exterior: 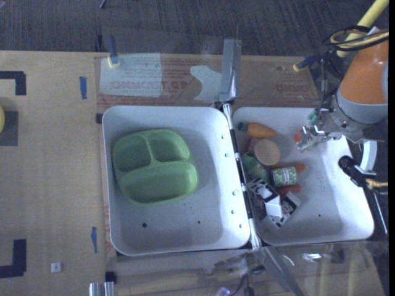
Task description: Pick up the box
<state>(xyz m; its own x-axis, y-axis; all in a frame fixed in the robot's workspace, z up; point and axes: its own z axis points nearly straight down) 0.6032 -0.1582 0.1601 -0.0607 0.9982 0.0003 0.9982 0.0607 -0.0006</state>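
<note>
A black-and-white box (273, 201) lies tilted near the left wall of the right bin (333, 227), toward its front. Just behind the box sits a small green-labelled pack (284, 176) on something red. My gripper (311, 134) hangs over the back part of the right bin, right of the toy food and well behind the box. It touches none of the objects, and the grey arm with its orange band (364, 82) rises behind it at the right edge.
A carrot (262, 130), a round tan disc (267, 152) and a green item (252, 165) crowd the right bin's left side. A green divided plate (154, 164) fills much of the left bin (210, 227). A black part (353, 170) juts over the right rim.
</note>
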